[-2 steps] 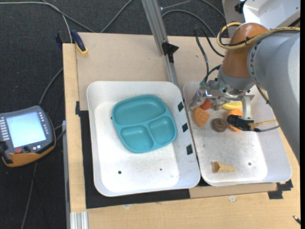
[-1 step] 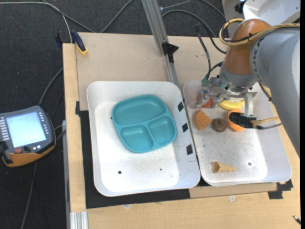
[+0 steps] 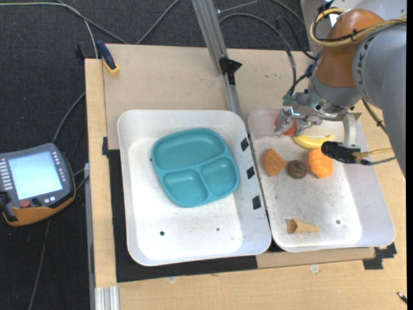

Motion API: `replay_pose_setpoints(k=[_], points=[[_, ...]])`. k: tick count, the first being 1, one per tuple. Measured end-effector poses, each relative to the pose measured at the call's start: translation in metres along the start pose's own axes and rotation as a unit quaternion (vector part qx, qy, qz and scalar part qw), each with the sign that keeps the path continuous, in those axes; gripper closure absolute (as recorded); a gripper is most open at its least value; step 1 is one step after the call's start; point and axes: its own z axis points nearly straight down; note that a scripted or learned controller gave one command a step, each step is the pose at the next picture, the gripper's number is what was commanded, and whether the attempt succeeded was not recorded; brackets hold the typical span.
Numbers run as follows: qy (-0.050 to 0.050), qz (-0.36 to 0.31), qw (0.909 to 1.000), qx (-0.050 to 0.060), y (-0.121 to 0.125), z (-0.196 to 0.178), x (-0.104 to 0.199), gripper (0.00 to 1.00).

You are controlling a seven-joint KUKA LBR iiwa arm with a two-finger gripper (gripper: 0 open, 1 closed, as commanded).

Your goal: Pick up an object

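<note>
Claw (image 3: pixel 302 118) over banana (image 3: pixel 313 140) in right bin (image 3: pixel 371 205) — finger state cannot tell — no readable writing.

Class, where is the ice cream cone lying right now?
The ice cream cone lies in the right bin, near its front edge, apart from the chocolate donut above it.
</note>
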Motion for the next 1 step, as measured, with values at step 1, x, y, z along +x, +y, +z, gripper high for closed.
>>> replay_pose_setpoints(k=[1], points=[[0.000, -0.001, 1.0000, -0.001, 0.0050, -0.0470, 0.0073, 1.00]])
